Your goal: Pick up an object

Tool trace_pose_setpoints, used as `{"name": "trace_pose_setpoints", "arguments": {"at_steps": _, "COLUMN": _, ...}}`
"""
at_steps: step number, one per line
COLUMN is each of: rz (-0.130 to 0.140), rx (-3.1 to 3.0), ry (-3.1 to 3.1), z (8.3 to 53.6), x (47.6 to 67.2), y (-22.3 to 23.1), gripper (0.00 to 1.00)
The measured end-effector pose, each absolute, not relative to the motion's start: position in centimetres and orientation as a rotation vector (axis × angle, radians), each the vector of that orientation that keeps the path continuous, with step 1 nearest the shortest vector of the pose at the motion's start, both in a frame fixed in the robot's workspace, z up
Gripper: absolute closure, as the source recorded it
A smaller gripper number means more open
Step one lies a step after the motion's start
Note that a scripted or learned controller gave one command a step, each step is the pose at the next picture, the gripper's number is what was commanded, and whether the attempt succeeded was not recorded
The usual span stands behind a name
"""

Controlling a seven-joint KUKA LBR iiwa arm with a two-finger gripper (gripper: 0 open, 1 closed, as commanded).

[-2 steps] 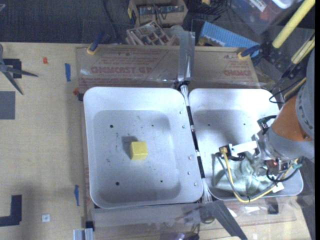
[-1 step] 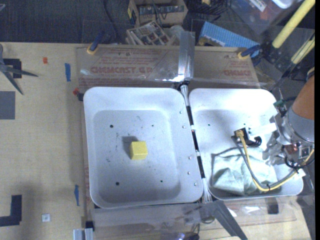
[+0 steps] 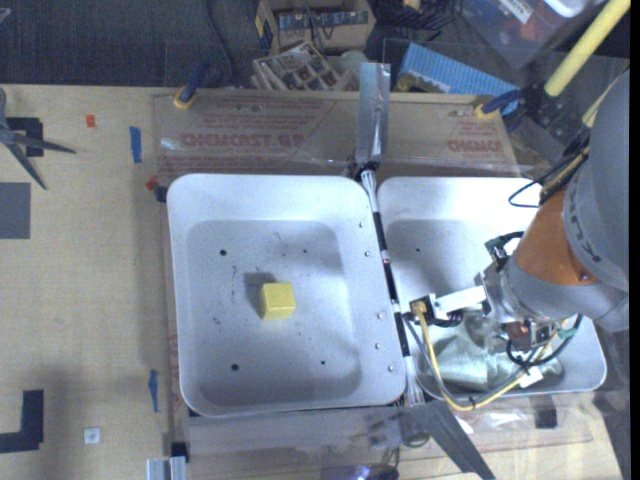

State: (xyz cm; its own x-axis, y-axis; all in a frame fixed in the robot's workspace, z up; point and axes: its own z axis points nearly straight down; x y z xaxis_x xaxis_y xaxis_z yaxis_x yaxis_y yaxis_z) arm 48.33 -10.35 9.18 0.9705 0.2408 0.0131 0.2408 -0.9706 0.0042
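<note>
Currently the grey arm (image 3: 590, 238) reaches down into the right shallow white plastic bin (image 3: 450, 218), and the gripper (image 3: 500, 343) sits low over a crumpled pale green cloth (image 3: 465, 363). Whether the gripper is open or closed cannot be determined. Well apart from the gripper, a small yellow cube-shaped block (image 3: 278, 300) rests in the left white bin (image 3: 200, 218).

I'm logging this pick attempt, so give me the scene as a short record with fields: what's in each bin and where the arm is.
left bin: one yellow block, near the middle of the floor
right bin: pale crumpled cloth at the near end
arm: reaching in from the right, low over the right bin
gripper: down at the cloth; grasp cannot be judged
yellow cable: loops from the wrist across the right bin's near edge
</note>
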Motion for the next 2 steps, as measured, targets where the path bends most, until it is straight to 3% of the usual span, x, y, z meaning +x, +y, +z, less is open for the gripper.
{"name": "trace_pose_setpoints", "arguments": {"at_steps": 1, "rz": 0.022, "rx": 3.117, "ry": 0.377, "z": 10.1, "x": 48.3, "y": -10.4, "gripper": 1.00}}
{"name": "trace_pose_setpoints", "arguments": {"at_steps": 2, "rz": -0.004, "rx": 3.120, "ry": 0.379, "z": 12.7, "x": 47.9, "y": -10.0, "gripper": 1.00}}
